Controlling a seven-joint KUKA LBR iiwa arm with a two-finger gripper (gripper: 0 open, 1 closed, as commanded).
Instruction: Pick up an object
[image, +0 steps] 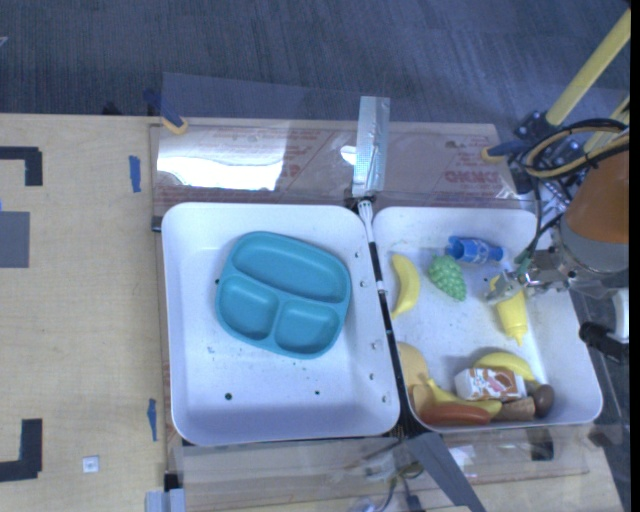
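The gripper (512, 285) is low in the right bin (585, 345), just above a yellow bottle (513, 317); its finger state cannot be told.

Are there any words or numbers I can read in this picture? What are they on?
None can be read.
Clear panel behind the bins: red print, too blurred to read.
Small packet in the right bin: red and white label, too small to read.
Blue bottle: no readable label.
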